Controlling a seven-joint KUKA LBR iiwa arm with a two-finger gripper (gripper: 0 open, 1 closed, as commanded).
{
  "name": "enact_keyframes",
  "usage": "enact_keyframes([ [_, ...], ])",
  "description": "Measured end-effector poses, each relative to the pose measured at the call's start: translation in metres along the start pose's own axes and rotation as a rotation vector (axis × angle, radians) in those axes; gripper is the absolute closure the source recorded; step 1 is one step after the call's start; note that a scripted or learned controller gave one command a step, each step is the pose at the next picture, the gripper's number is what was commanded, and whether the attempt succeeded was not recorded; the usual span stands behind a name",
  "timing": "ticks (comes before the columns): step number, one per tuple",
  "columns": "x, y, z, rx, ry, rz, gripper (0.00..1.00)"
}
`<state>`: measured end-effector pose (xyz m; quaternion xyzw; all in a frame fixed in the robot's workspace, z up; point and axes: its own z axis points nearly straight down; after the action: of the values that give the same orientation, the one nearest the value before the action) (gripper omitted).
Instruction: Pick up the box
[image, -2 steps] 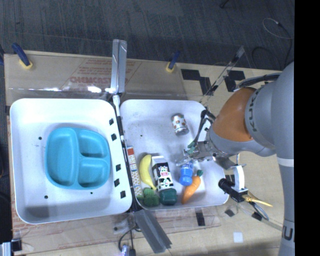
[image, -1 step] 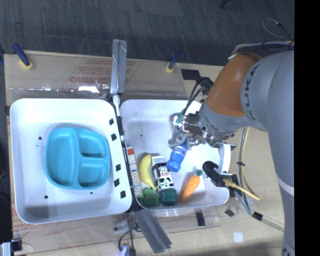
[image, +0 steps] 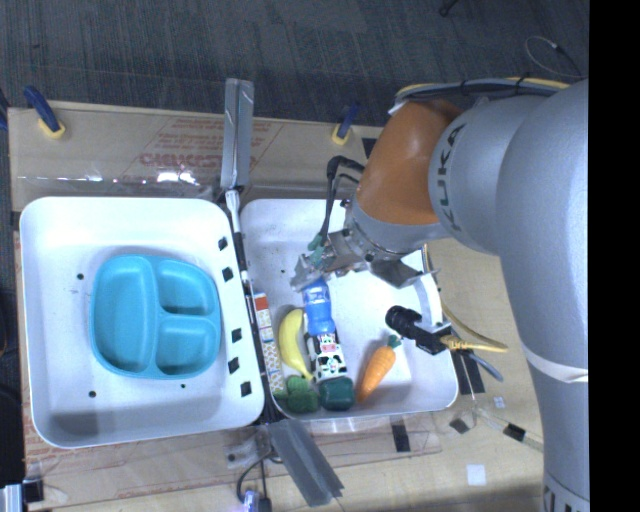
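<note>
The end effector (image: 318, 262) hovers just above the blue-and-white box (image: 320, 330); its grip state cannot be told. Descending centred avoids the adjacent banana (image: 290, 340).

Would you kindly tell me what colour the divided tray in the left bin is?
Light blue; the divided tray shows plainly in the camera view, lying in the left bin.

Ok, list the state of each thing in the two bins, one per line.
Tray: flat in the left bin, nothing on it.
Box: lying flat in the right bin, under the tool.
Banana: lying beside the box.
Carrot: lying, leaves toward the arm.
</note>
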<state>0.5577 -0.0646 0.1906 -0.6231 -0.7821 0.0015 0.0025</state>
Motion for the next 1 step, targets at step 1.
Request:
enact_keyframes([
  [1,0.0269,0.0425,-0.1213,-0.006,-0.003,-0.286,1.00],
])
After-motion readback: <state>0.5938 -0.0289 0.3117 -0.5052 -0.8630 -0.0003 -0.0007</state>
